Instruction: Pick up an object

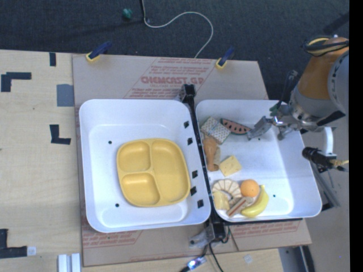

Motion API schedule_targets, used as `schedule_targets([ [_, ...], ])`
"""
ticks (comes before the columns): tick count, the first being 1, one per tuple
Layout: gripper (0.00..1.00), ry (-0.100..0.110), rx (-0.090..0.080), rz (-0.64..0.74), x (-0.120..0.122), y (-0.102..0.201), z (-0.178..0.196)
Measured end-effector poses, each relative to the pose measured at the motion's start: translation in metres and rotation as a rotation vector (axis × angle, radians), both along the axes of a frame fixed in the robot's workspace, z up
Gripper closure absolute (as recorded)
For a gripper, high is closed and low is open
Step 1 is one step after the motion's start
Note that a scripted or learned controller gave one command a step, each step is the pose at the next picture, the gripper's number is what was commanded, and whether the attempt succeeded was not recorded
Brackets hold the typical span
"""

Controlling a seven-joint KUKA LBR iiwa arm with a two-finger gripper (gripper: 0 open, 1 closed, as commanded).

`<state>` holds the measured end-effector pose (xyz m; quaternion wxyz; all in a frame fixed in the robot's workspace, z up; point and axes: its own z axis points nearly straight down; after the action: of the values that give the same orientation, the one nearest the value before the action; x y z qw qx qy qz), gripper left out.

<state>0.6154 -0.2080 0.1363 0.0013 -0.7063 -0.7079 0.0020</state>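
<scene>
My gripper (262, 128) hangs open and empty beside the sausage (236, 127), and I may shove it against the right bin's wall (238, 104) instead of gripping.

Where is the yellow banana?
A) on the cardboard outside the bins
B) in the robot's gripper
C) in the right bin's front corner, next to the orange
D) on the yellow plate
C: the banana lies in the right bin, at its front edge, beside the orange.
</scene>
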Motion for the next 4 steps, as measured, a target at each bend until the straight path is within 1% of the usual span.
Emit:
schedule_targets([
  [1,0.00,-0.002,-0.001,0.000,0.000,0.001,-0.053],
  [2,1.00,-0.005,-0.001,0.002,0.001,0.002,-0.040],
  [3,1.00,-0.008,0.000,0.000,0.012,0.001,0.009],
  [4,1.00,-0.008,0.000,0.001,0.019,0.011,0.062],
])
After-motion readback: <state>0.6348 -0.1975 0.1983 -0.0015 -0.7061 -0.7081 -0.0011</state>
